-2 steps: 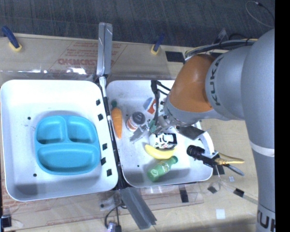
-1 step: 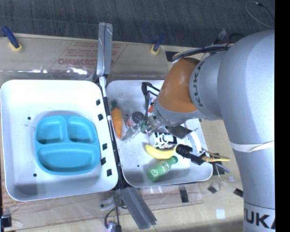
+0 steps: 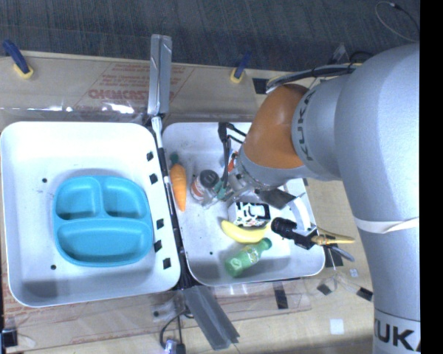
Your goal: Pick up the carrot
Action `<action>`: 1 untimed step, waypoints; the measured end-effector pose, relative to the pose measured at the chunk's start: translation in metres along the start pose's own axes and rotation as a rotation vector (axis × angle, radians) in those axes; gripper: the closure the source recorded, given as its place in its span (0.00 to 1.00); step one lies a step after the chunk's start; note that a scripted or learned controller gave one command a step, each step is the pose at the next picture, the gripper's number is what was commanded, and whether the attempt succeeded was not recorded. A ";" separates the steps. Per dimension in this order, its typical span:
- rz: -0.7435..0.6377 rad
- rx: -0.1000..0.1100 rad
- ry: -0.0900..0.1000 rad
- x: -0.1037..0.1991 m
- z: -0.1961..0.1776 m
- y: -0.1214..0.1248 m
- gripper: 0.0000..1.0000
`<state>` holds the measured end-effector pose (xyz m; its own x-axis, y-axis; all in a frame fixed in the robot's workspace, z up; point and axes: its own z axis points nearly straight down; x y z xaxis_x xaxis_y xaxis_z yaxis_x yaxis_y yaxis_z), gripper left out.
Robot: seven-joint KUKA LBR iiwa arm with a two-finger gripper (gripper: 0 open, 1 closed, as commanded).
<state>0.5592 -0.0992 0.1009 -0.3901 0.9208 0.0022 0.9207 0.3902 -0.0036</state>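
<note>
The orange carrot (image 3: pixel 178 186) lies lengthwise along the left wall of the right bin (image 3: pixel 207 271), its thick end toward the back. My gripper (image 3: pixel 227 188) hangs over the middle of that bin, under the orange wrist band, a short way right of the carrot. Between the carrot and the gripper stands a small dark-capped jar (image 3: pixel 204 183), close against the gripper. Nothing shows in the gripper's grasp.
In the right bin a yellow banana (image 3: pixel 243 232) and a green bottle (image 3: pixel 246 257) lie near the front, with a black-and-white item (image 3: pixel 252 212) just behind the banana. The left bin (image 3: pixel 22 153) holds a blue compartment tray (image 3: pixel 102 220).
</note>
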 end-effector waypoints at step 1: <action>-0.170 -0.002 -0.002 0.078 -0.091 0.057 1.00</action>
<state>0.5816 -0.0053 0.1919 -0.5401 0.8416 0.0009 0.8416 0.5401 -0.0013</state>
